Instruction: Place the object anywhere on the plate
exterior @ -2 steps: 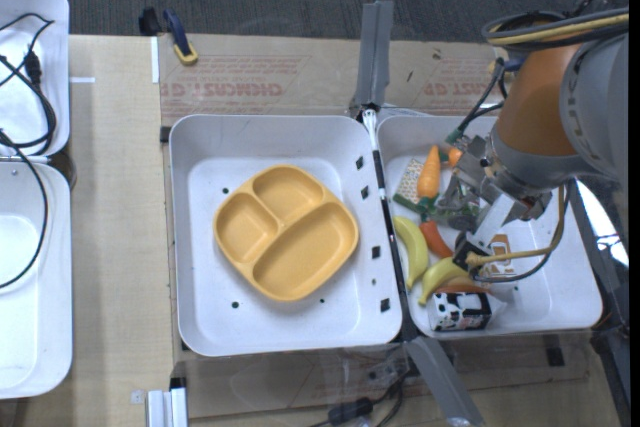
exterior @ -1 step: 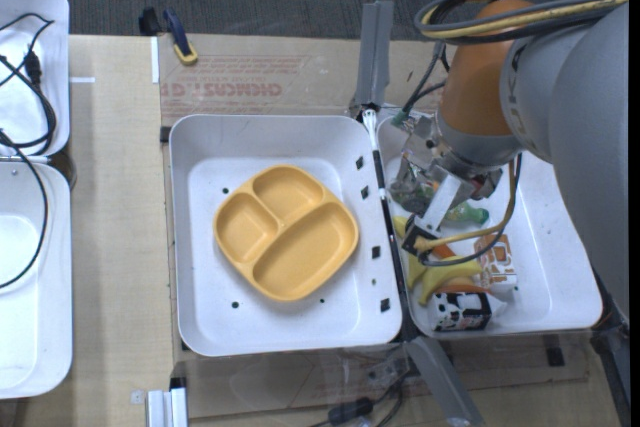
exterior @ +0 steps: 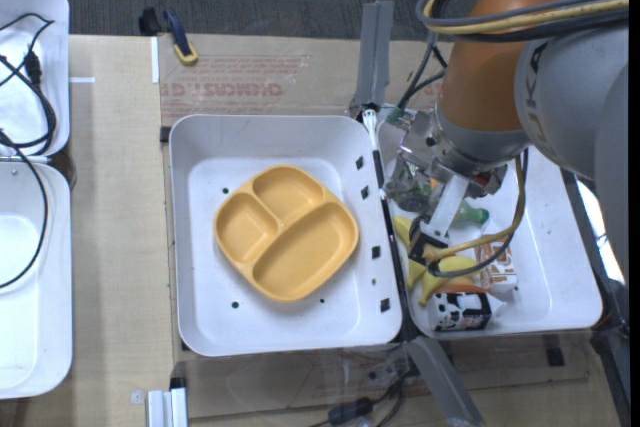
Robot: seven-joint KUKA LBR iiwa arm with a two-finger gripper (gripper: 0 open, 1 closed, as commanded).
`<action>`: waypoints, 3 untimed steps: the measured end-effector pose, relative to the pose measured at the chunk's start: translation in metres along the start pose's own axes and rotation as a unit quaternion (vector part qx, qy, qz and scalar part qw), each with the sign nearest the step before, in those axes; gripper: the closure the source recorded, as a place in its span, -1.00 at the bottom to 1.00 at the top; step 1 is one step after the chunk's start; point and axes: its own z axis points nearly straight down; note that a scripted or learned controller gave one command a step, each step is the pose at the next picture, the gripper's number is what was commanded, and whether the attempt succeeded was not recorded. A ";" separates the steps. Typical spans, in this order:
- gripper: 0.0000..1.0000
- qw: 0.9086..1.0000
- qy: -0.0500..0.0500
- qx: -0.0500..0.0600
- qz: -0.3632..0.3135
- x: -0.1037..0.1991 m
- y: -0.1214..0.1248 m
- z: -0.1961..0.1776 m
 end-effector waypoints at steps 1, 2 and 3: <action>1.00 0.988 -0.001 0.000 -0.153 0.047 -0.064 0.010; 1.00 0.989 -0.001 0.000 -0.148 0.066 -0.007 0.056; -1.00 0.989 0.000 0.000 -0.148 0.066 -0.007 0.056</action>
